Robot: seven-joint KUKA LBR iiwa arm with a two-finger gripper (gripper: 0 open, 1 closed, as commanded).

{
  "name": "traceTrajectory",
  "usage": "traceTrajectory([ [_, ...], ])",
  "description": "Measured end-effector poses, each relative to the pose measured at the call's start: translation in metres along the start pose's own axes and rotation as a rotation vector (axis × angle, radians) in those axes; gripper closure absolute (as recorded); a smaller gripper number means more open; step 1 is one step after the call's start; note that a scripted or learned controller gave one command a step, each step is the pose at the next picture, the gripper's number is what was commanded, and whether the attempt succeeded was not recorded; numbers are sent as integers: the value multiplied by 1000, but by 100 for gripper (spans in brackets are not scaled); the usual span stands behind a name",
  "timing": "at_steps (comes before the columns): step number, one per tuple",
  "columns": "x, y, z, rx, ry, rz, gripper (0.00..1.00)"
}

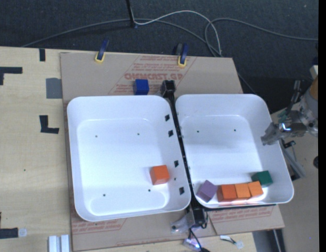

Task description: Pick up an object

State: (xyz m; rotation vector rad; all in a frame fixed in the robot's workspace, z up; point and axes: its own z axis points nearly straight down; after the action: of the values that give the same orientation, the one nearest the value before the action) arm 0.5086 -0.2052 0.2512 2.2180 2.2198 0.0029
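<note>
1. Bins: two shallow white bins sit side by side on a cardboard sheet; the left bin and the right bin meet along a dark divider with black clips.
2. Left bin contents: one orange cube rests on the floor in the near right part, well apart from the walls on the far side.
3. Right bin contents: a row lies against the near wall. From left to right: a purple block, tilted; a dark orange block; a lighter orange block; a yellow-orange block; these three touch one another. A green block sits just beyond the row's right end.
4. Outside the bins: a blue cube stands on the cardboard beyond the left bin's far rim. Two blue-and-yellow clamps hold the cardboard's far edge.
5. Gripper: seen at the right bin's right rim, above the wall, well apart from every block. Finger state cannot be told; the view is blurred there. Nothing is seen between the fingers.
</note>
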Motion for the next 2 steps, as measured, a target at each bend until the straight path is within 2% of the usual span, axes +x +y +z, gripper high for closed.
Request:
traceTrajectory([
  [1,0,0,-19,3,1,0,100],
  [2,58,-1,-5,5,2,-3,100],
])
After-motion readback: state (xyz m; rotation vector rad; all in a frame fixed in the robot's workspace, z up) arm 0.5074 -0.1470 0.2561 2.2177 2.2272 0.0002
